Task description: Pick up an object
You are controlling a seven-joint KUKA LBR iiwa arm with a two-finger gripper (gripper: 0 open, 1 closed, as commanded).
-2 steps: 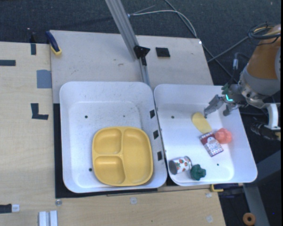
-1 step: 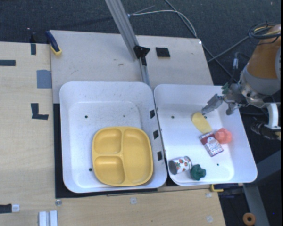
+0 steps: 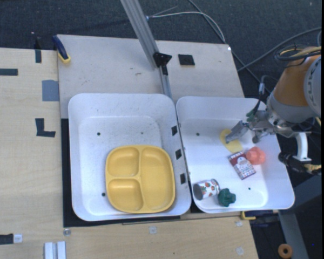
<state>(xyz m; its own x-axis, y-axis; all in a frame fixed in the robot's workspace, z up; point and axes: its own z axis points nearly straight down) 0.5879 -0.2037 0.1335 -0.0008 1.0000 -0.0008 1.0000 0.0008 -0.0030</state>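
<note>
Yellow divided tray [image 3: 140, 178]; 2 white bins [image 3: 81, 144]; red packet [image 3: 242, 165]; green toy [image 3: 226, 198].

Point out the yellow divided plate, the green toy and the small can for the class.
yellow divided plate [image 3: 141, 178], camera view, central divider.
green toy [image 3: 226, 198], camera view, its middle.
small can [image 3: 206, 189], camera view, its side.

One fixed camera looked down from above the bench [image 3: 124, 63] at a slant. Both white bins sat in frame: left bin [image 3: 86, 144] mid-frame, right bin [image 3: 205, 112] beside it. Moderate distance; dark floor [image 3: 232, 4] with cables showed along the top.
</note>
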